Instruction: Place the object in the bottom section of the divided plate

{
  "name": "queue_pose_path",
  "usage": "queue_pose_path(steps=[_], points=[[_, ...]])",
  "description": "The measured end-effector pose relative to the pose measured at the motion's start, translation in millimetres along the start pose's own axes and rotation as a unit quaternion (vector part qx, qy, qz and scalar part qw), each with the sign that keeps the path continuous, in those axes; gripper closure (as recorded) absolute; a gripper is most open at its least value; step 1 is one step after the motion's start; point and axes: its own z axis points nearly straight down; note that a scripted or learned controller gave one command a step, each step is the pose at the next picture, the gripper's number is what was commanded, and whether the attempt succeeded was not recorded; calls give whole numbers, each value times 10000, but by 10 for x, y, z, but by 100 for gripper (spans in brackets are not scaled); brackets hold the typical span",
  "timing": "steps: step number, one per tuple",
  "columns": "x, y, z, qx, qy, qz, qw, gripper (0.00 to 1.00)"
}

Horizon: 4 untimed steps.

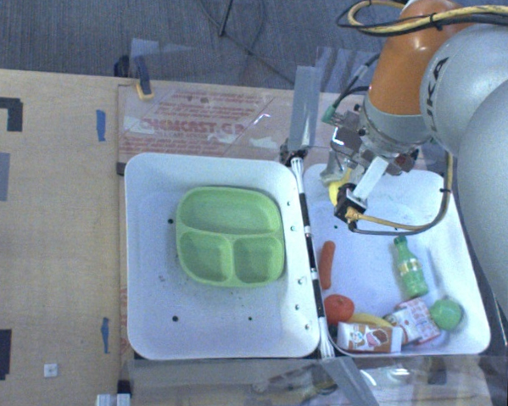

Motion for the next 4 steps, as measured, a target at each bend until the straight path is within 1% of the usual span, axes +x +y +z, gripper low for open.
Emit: queue_pose_path(steps=[1, 2, 3, 4], points=[[0, 1, -1, -1, 2, 4, 10000, 0], [12, -7, -91, 5, -12, -14, 10000, 100], [193, -351, -12, 2, 2, 266, 9996, 100], [751, -921, 178, 5, 3, -511, 9987, 100]])
